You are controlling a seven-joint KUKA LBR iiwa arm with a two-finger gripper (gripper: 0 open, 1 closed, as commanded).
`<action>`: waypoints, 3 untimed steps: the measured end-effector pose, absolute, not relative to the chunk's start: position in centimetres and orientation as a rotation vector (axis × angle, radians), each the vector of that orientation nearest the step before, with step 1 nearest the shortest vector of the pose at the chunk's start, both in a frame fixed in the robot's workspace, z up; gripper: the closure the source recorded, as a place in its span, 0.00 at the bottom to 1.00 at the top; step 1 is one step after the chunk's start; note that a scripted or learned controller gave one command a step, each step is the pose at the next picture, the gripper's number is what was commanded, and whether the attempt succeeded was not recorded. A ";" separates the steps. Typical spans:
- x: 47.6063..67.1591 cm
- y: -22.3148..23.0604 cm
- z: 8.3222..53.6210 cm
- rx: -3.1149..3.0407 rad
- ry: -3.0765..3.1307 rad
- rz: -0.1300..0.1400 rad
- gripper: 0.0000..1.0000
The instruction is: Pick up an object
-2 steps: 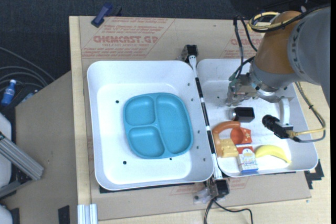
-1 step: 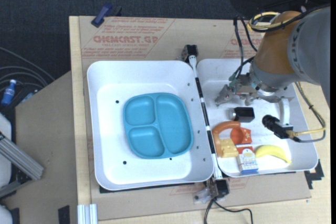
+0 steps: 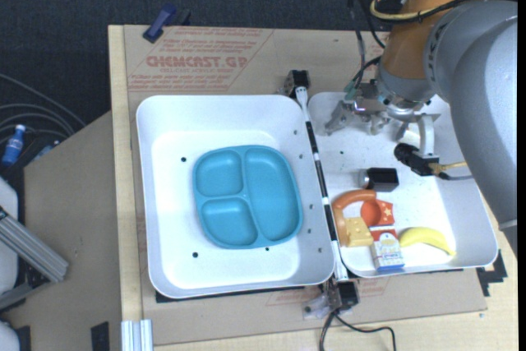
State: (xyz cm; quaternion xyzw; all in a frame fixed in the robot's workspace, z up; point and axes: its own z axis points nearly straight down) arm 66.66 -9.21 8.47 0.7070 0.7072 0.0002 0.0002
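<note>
The right bin (image 3: 460, 201) holds several small items near its front. A black block (image 3: 381, 176) lies mid-bin. Below it sit an orange curved piece (image 3: 352, 200), a red-orange piece (image 3: 383, 214) and a yellow block (image 3: 355, 233). A yellow banana (image 3: 426, 239) and a small white and blue box (image 3: 389, 253) lie at the front edge. My gripper (image 3: 362, 116) hangs low over the far part of the right bin, well behind the black block and apart from every item. Nothing shows in it.
The left bin (image 3: 164, 144) holds a blue divided plate (image 3: 246, 195). A black divider clip (image 3: 298, 82) sits where the bins meet at the back. The grey arm (image 3: 485, 70) with its orange band (image 3: 419, 29) covers the right bin's far right corner.
</note>
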 end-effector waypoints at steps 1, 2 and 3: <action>66.7 -9.2 9.6 2.218 2.220 0.001 1.00; 66.7 -9.2 9.5 2.218 2.221 0.000 0.00; 66.8 -9.2 10.6 2.216 2.219 0.002 1.00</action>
